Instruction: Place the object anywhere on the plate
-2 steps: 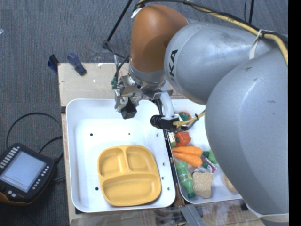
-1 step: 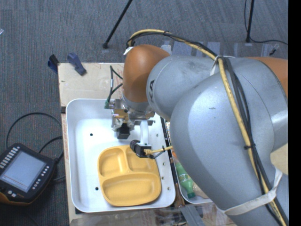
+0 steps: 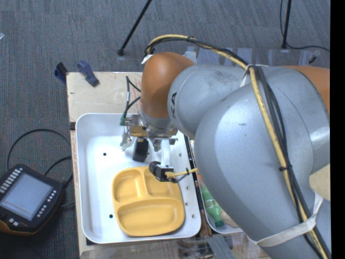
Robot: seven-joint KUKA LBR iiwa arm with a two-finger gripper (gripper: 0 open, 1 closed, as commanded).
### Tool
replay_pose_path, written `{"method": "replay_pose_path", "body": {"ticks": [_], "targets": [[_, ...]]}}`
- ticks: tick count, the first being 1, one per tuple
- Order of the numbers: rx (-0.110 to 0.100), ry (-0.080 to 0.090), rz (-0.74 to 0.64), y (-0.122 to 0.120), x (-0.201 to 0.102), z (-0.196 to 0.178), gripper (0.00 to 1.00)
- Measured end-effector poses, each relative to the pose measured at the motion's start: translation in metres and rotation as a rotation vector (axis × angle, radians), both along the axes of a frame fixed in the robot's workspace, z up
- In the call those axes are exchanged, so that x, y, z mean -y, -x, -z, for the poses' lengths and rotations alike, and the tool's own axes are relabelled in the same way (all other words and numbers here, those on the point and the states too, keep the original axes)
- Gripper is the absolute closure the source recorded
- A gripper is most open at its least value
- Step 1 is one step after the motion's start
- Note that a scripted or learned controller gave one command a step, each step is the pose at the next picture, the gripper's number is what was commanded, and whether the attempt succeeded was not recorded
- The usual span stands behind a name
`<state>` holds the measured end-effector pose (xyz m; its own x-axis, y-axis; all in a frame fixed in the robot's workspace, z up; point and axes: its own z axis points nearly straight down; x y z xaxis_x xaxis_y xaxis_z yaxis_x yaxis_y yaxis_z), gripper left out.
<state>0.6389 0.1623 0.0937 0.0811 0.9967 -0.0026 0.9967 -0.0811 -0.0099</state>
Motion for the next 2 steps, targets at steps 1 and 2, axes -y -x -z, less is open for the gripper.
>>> {"method": "replay_pose_path", "body": {"ticks": [1,2], "targets": [[0.0,0.0,0.0,0.0,0.0,0.0,0.0],[0.0,0.001,-0.026,-0.003,0.0065,0.0041,0.0]]}}
